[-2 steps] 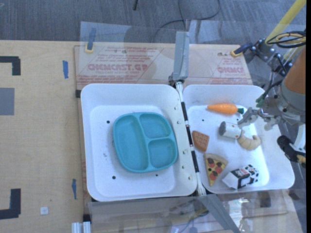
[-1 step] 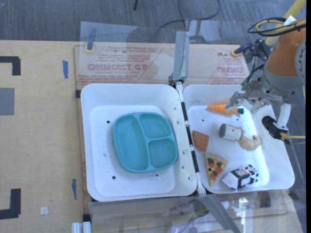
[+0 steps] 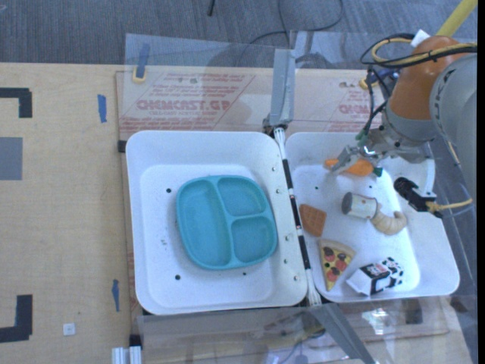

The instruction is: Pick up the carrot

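Note:
The orange carrot (image 3: 359, 168) lies in the upper part of the right bin (image 3: 432, 268), and part of it is covered by the gripper. My gripper (image 3: 350, 158) hangs directly over the carrot, low in the bin, reaching in from the upper right. The carrot's orange tip pokes out to the left of the gripper and its thicker end to the right. Whether the carrot is held is hidden from this angle.
Below the carrot in the right bin are a small tan can (image 3: 358, 204), a croissant (image 3: 391, 222), a brown toast piece (image 3: 312, 219), a pizza slice (image 3: 334, 262) and a black-and-white carton (image 3: 377, 276). The left bin (image 3: 148, 203) holds a teal divided plate (image 3: 226, 221).

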Controlling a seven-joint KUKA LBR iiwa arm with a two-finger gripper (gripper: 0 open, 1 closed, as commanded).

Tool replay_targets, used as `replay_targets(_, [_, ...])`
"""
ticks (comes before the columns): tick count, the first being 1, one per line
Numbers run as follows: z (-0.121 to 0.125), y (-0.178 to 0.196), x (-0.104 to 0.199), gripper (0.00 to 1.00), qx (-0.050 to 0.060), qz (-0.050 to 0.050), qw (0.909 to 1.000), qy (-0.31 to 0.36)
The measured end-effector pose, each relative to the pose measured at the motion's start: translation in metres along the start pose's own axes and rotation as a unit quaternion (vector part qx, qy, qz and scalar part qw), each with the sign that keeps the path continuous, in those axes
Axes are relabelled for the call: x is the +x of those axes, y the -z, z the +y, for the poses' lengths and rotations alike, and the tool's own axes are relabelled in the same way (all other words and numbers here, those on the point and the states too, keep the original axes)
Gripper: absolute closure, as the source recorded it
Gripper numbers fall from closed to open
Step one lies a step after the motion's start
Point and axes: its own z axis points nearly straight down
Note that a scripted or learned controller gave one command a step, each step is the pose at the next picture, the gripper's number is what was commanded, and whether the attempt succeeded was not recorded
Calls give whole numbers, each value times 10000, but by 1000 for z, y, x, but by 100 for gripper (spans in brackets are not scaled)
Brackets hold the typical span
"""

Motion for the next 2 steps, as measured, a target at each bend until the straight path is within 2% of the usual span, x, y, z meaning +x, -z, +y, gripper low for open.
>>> replay_targets(1, [-1,9,0,100,28,-4,10000,14])
replay_targets(2, [6,89,43,100,9,9,9997,240])
